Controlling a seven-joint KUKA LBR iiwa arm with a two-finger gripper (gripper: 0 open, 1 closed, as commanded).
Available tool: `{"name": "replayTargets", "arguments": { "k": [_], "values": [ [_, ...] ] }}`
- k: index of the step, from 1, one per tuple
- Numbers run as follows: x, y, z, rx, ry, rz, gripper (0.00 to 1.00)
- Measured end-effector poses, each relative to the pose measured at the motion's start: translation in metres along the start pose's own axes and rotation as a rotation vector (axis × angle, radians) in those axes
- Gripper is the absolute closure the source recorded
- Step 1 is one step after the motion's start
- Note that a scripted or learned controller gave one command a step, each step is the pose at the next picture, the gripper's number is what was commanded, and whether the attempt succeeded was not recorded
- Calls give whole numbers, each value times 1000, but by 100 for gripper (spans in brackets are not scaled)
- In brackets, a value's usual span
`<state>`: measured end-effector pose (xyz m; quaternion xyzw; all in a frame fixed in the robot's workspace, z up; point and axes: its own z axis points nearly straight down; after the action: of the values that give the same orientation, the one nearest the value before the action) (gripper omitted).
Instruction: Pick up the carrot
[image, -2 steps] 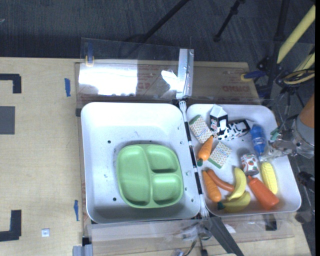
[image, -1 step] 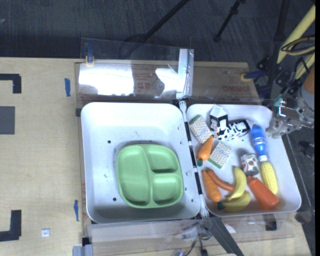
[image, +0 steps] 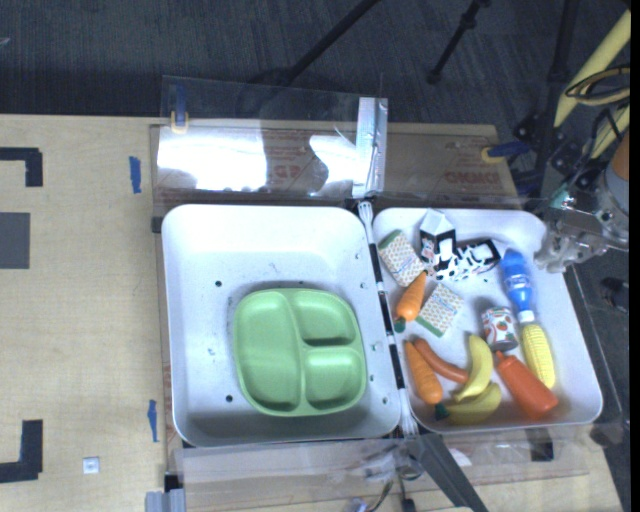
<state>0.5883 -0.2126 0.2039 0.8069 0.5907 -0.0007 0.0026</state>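
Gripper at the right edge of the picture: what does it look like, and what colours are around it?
The gripper looks like a pale grey metal block, a bit blurry. Dark cables tangle above it, beside a yellow tube.

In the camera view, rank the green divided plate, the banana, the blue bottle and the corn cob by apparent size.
1. green divided plate, by far the largest
2. banana
3. corn cob and blue bottle look about alike; I won't rank them.
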Motion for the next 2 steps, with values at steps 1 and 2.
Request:
{"name": "replayTargets", "arguments": {
  "k": [1, 2],
  "values": [
    [3, 13, -133, 3, 2, 237, 100],
    [22, 68, -232, 2, 2, 107, 100]
  ]
}}
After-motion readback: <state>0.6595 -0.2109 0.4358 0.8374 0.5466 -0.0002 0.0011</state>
